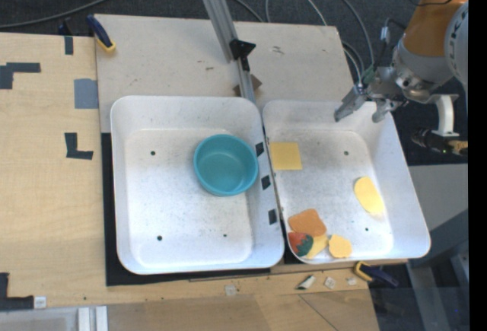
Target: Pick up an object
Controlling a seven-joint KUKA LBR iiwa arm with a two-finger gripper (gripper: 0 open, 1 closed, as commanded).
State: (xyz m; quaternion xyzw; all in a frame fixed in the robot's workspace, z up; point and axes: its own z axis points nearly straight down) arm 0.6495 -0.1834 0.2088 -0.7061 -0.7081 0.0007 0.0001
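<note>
Claw [359,107] spread, gripping nothing, above right bin [396,170]; 1 teal bowl [224,163] in left bin [133,170].

Two shallow white plastic bins carry fine dark speckles: the left bin [137,246] and the right bin [396,170]. A round teal bowl [225,163] sits in the left. In the right: a pale yellow square slice [286,156] at ten o'clock, a yellow oval piece [369,195] at three, an orange wedge [307,221] at seven.
</note>
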